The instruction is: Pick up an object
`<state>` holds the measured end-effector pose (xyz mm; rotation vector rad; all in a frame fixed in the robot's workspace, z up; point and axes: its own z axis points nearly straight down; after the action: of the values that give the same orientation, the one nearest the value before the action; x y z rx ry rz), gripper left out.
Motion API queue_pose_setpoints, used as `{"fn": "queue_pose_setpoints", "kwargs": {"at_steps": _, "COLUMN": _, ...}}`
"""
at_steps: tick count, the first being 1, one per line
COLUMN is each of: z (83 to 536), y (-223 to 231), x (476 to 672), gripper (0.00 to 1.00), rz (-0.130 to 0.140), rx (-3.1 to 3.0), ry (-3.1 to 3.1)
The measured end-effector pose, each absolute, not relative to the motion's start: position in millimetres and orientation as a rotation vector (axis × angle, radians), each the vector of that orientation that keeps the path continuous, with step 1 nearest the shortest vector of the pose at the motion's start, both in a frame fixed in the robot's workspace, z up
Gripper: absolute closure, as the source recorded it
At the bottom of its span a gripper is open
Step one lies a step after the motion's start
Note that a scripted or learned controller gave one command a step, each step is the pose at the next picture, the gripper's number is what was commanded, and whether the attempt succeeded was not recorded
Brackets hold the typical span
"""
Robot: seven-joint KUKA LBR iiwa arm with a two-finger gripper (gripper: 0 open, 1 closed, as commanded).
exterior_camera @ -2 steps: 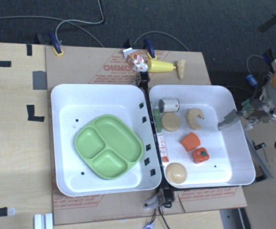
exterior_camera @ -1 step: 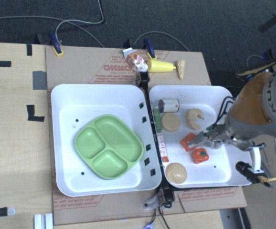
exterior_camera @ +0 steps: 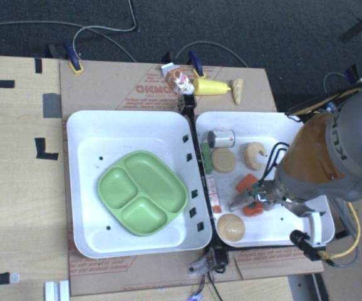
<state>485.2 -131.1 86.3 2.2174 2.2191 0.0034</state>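
The right bin [exterior_camera: 275,234] holds several small objects: a silver can [exterior_camera: 222,138], a greenish round piece [exterior_camera: 223,161], a cream lump [exterior_camera: 254,155], a tan round bun [exterior_camera: 231,227] and an orange-red piece [exterior_camera: 248,184]. My gripper [exterior_camera: 251,199] reaches in from the right and hangs low over the orange-red piece, its fingers pointing left among the orange bits. A second orange bit [exterior_camera: 253,210] lies just below the fingertips. The grey arm with its orange band [exterior_camera: 306,158] covers the bin's right part.
The left bin [exterior_camera: 87,130] holds a green divided plate [exterior_camera: 143,192]. Behind the bins on the cardboard lie a yellow toy [exterior_camera: 211,88] and a small printed packet [exterior_camera: 178,78]. Black clips line the wall between the bins. Cables trail across the dark floor behind.
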Motion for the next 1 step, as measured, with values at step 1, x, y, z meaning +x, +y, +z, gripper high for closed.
{"fn": "queue_pose_setpoints", "kwargs": {"at_steps": 1, "z": 86.3, "y": -109.1, "x": 531.4, "gripper": 0.0, "rz": 0.002, "rx": 2.217, "ry": 2.22}}
